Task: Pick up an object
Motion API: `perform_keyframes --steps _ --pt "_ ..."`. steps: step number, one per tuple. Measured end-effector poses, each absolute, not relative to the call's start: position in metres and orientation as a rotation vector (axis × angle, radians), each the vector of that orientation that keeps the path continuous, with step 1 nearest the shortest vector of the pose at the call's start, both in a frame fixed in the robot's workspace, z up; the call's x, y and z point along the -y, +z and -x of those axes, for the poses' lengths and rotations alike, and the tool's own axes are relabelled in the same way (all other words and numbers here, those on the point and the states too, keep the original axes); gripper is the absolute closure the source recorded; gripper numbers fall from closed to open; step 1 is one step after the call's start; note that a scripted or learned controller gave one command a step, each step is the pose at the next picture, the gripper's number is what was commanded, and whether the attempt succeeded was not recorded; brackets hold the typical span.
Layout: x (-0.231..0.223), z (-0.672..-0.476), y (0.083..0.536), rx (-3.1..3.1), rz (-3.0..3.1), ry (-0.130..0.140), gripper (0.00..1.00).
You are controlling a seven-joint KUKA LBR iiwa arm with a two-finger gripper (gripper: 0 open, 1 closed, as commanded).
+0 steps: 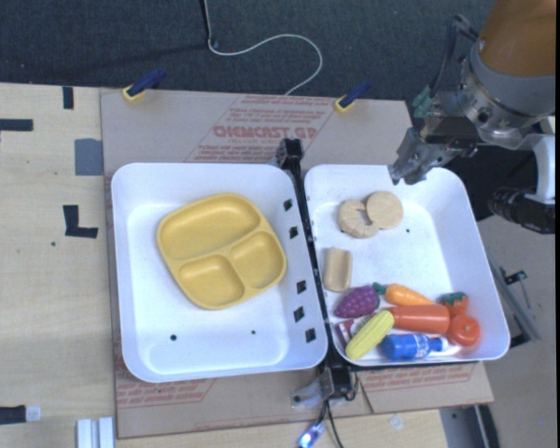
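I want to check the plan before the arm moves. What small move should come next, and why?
Probably lower the gripper a little toward the round cookies. It hangs above the right bin's far edge holding nothing, and the cookies are the nearest toy food, lying apart from the crowded pile.

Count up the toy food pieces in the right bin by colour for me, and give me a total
Tan: 3, two round cookies and a bread piece
Purple: 1, grapes
Yellow: 1, corn
Orange: 1, carrot
Red: 2, sausage and tomato
Blue: 1, bottle
Total: 9
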State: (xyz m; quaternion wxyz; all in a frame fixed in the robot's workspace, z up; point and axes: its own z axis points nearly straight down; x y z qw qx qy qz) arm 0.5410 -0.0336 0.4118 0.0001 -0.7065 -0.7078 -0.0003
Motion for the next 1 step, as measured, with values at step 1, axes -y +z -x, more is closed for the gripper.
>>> perform_keyframes --steps 1 --pt "-0.0223 -0.4983 0.4737 2.232 2.214 -0.008 1.0"
